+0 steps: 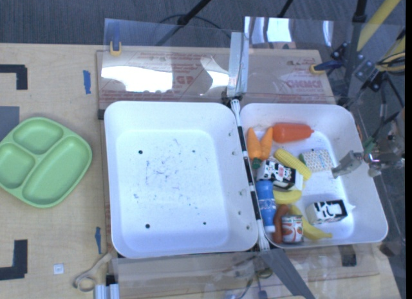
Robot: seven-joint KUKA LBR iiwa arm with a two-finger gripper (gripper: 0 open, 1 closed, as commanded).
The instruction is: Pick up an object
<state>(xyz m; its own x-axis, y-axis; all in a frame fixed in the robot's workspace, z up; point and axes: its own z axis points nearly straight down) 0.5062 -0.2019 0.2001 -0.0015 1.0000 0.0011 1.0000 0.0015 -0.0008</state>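
Note:
The right bin (360,188) holds a pile of small objects along its left side. An orange carrot-like piece (293,132) lies at the back, with two smaller orange pieces (255,143) beside it. Nearer are a yellow banana (293,163), a black-and-white carton (278,174), a blue bottle (265,195), a red can (292,230) and a black-and-white box (329,210). A speckled pad (317,159) lies toward the middle. My gripper (351,162) hangs low over the bin's right part, just right of the pad, with nothing seen in it.
The left bin (122,130) has a scuffed white floor. A green divided plate (44,161) sits on the bench at far left. Clear plastic walls (238,60) stand behind both bins. Tripod legs and cables crowd the right edge.

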